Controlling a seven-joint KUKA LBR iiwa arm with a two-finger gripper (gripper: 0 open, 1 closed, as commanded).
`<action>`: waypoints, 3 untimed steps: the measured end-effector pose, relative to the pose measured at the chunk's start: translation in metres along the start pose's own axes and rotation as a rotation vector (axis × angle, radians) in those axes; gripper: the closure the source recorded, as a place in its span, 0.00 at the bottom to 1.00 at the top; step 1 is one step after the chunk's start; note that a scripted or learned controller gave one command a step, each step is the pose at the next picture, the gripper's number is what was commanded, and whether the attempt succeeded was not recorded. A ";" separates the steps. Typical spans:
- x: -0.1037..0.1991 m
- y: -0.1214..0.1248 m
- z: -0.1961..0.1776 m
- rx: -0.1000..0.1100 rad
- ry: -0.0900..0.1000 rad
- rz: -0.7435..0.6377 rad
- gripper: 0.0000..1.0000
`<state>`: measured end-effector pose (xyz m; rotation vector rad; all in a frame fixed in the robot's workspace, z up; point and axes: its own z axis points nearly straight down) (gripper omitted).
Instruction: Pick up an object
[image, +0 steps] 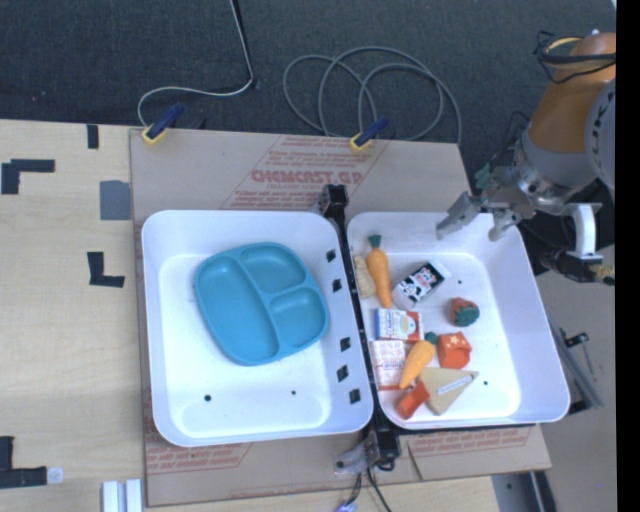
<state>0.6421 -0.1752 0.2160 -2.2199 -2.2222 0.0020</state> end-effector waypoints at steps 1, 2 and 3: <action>0.054 -0.008 0.122 -0.002 -0.002 0.001 0.00; 0.004 -0.040 0.101 0.000 -0.001 0.002 0.00; -0.017 -0.050 0.128 -0.003 0.009 -0.004 0.00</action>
